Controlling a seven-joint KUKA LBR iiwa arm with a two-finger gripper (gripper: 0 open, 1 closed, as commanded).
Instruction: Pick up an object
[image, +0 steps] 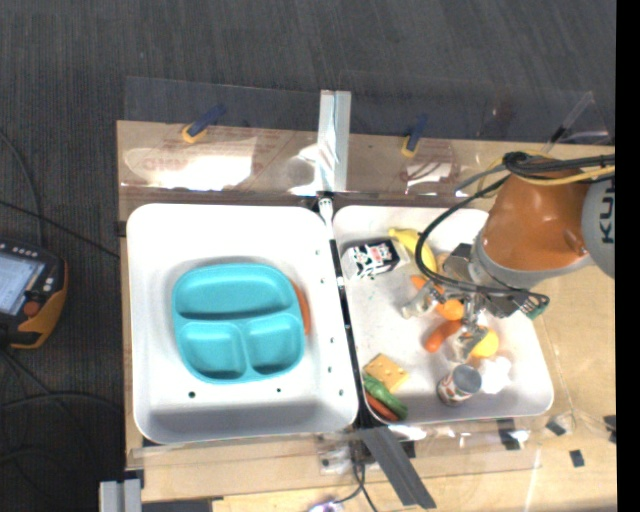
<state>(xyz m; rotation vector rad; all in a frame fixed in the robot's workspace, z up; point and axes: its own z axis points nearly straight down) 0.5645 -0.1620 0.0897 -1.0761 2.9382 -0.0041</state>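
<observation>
Counter (590, 330), wooden, carried two shallow white bins side by side.

Right bin (530, 400), near edge: a small metal can (460, 383) beside a white lump (495, 375); at the near left corner a green vegetable (385, 403) with a yellow wedge of cheese (386, 372) just behind it.

Right bin, middle: a yellow round piece (484, 346), an orange carrot-like piece (436, 339) and another orange piece (450, 309), all lying close together under the gripper.

Gripper (468, 325) hung over this cluster, just above the orange and yellow pieces. Whether its fingers were apart or closed could not be told, nor whether anything sat between them.

Arm (535, 225), with its orange band, reached in from the right over the right bin, black cables looped around it.

Right bin, far part: a black-and-white carton (371, 258) lying near the divider, a yellow banana (408, 240) beside it.

Left bin (150, 300): a turquoise three-compartment tray (238, 320) lay in the middle, with an orange item (304, 310) tucked against its right edge.

Far edge of counter: clear plastic sheeting (200, 160) held with blue clips (203, 122).

Floor, left of counter: a handheld control pendant (25, 290).
</observation>
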